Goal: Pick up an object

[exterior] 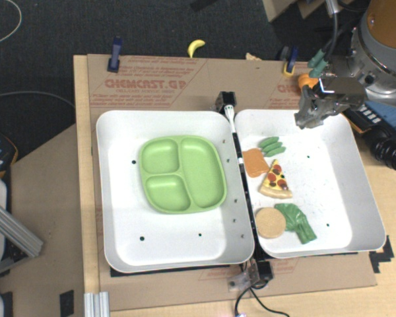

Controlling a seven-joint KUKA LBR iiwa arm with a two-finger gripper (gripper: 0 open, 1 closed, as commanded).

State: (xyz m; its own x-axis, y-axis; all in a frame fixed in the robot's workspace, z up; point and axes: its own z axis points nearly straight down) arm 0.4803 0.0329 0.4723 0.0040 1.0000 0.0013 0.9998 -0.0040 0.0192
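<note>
In the right bin (343, 177) lie several toy foods: a green pea pod (272, 145), an orange piece (255, 162), a pizza slice (276, 181), a round tan cookie (270, 222) and a green leafy piece (297, 221). They sit along the bin's left side. My gripper (310, 115) hangs over the bin's far edge, up and to the right of the pea pod, apart from every toy. Nothing shows between its fingers.
The left bin (119, 190) holds a green divided plate (183, 174). Both bins rest on a cardboard sheet (152, 81) with blue clamps (114, 55) at its far edge. A small yellow banana toy (196, 47) lies beyond the cardboard.
</note>
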